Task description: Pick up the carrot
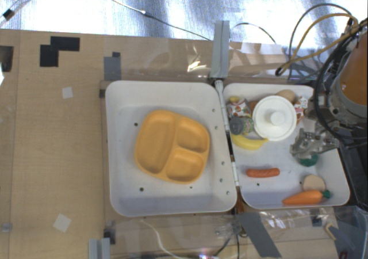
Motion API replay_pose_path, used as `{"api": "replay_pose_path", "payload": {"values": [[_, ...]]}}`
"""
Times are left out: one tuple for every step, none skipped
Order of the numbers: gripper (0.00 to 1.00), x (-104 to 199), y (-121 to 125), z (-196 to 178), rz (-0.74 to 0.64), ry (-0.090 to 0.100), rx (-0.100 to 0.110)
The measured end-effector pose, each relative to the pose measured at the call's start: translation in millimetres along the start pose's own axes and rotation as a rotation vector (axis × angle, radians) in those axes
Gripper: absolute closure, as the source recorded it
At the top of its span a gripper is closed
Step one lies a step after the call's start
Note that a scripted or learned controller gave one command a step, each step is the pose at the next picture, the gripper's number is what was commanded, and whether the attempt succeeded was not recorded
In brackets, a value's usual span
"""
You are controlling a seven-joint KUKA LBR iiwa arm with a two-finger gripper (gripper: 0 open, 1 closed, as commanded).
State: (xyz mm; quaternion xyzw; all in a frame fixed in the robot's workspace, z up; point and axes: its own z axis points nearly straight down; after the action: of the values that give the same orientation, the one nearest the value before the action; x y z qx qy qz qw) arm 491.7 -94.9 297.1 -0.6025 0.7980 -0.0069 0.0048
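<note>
Presumably light, stiff, smooth: carrot (303, 197), lying below your tool (309, 144); grip its thick middle crosswise. Tool's opening: cannot tell.

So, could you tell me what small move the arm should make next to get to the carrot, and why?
Probably shift the hand toward the near edge of the right white bin, until it sits over the orange carrot with the green tip. The hand hangs beside the white round lidded container, well short of the carrot, which lies free in the bin's near corner, next to a small tan piece.
</note>
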Motion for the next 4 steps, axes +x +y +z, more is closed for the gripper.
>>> {"api": "replay_pose_path", "payload": {"values": [[0.0,-5.2,1.5,2.6,-0.008,-0.004,-0.007],[0.0,54.1,-10.0,71.9,0.178,-0.001,-0.015],[0.0,28.3,-1.3,158.8,0.605,0.001,-0.016],[0.0,21.5,-13.6,44.6,0.277,-0.002,-0.004]]}}
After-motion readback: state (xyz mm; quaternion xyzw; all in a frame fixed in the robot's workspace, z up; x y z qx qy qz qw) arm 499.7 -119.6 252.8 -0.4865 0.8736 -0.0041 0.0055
